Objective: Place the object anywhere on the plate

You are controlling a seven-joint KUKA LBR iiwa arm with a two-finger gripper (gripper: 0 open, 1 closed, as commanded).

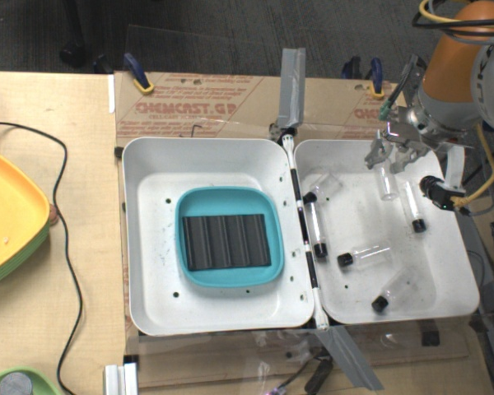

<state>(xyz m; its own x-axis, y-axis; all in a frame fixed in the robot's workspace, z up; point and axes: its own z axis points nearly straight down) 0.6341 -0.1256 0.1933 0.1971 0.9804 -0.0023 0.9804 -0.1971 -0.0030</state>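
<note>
- Clear plastic tube with a black cap: lying at the near edge of the right-hand shallow white bin, nearest the camera.
- Second clear black-capped tube: lying just beyond it, mid-bin; a third lies toward the right wall, a fourth along the divider.
- Teal rectangular plate with a dark ribbed insert: seated in the left white bin, nothing resting on it (task judged not yet done).
- Clear tube at the far end of the right bin: seen directly under the two-finger gripper; whether it is held or merely lying cannot be told.
- Gripper jaws: state cannot be told (metalwork and clear plastic blur together).
- Risk: a smooth round tube may roll or slip from a shallow pinch; a closure misjudged against the transparent wall would leave the plate unfilled.
</note>
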